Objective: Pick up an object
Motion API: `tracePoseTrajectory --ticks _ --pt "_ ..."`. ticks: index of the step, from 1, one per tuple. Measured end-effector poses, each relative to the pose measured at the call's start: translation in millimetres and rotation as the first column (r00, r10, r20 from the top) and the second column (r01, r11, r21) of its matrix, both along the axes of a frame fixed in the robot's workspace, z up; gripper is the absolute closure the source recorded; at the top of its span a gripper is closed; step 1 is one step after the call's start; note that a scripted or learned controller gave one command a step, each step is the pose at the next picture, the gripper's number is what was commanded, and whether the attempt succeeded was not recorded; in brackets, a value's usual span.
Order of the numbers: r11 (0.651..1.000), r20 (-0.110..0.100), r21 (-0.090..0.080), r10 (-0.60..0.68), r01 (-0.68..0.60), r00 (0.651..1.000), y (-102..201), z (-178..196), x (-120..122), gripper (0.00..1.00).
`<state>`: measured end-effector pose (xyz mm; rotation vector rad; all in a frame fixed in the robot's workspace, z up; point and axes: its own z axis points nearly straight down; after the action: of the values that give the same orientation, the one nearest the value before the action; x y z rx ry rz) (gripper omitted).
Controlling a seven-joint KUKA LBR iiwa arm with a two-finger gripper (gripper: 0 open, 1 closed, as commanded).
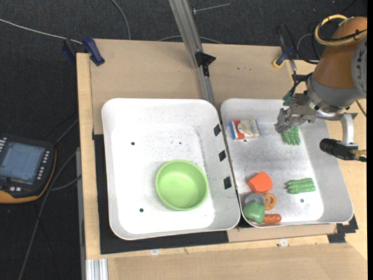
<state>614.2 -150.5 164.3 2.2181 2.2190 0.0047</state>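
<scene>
The table (145, 69) carries two shallow white bins side by side. The left bin (128, 133) holds a light green bowl (181, 184) toward its near right. The right bin (326, 185) holds the smaller things: a red, white and blue packet (244, 129) at its far left, an orange block (260, 181) near the middle, a green ridged piece (300, 185) to the right of that, and a cluster of small toys (260, 209) at the near left corner.

The arm (338, 63) reaches in from the right, and its tool (289, 123) sits low over the far part of the right bin, just above a second green ridged piece (291, 136), which looks like the likely target. Whether the tool is wide or narrow I cannot tell; the piece appears to lie on the bin floor just below it.

That green piece looks like light moulded toy food, probably stiff and somewhat slick. Its ridges suggest gripping across the narrow width, at mid-length.
</scene>
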Motion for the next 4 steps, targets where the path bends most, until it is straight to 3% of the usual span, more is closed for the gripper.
tracePoseTrajectory --ticks 2,4 --pt "1.000 -0.002 0.000 0.000 0.000 1.000 -9 78 6 1.00" --pt "1.000 -0.005 0.002 0.004 -0.004 1.000 87 65 -6 1.00"
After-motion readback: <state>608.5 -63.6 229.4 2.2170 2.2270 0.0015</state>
